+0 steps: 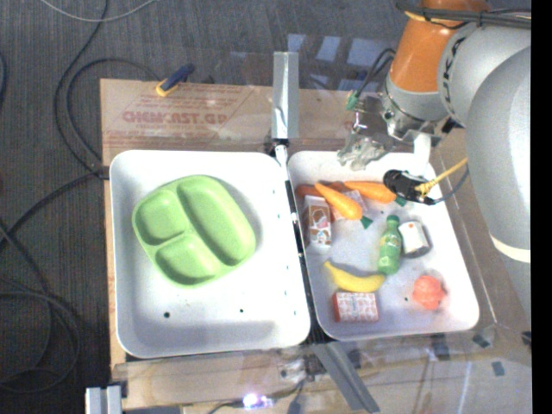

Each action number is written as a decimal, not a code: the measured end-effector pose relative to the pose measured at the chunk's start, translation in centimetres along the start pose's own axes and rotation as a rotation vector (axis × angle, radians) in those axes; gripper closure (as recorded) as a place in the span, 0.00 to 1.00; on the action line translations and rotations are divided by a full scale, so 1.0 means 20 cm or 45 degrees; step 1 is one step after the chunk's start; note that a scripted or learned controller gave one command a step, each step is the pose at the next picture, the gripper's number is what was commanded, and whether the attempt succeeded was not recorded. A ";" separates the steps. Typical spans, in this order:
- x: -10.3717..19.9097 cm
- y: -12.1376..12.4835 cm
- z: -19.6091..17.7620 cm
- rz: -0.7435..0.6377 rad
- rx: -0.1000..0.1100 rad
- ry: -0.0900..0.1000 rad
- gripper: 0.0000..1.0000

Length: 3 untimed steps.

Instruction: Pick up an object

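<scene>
We are watching the gripper (pixel 360 152) hovering over the right bin's (pixel 466 313) far rim, its state unreadable, nothing visibly held, and judging that the crowded carrots (pixel 343 198) just below risk a glancing, failed pinch.

camera view: fixed overhead; slanted down; both bins (pixel 129 317) framed; arm (pixel 431 50) enters right

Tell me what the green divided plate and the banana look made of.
Green divided plate: likely hard moulded plastic, smooth with a soft sheen, one uniform colour, rounded compartment ridges. Banana: probably toy plastic, judging by its even yellow and smooth surface; too small to be sure.
</scene>
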<state>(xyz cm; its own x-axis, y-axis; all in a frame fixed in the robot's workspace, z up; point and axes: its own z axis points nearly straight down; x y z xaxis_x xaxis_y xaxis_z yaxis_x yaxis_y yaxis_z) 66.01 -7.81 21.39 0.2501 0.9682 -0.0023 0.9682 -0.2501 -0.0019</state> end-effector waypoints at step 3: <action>-0.23 0.03 0.51 -0.057 -0.022 0.009 1.00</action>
<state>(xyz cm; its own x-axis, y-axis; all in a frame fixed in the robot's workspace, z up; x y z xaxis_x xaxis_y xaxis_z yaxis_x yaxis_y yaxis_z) 65.35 -12.49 11.28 0.2064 0.9785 0.0042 0.9783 -0.2065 0.0157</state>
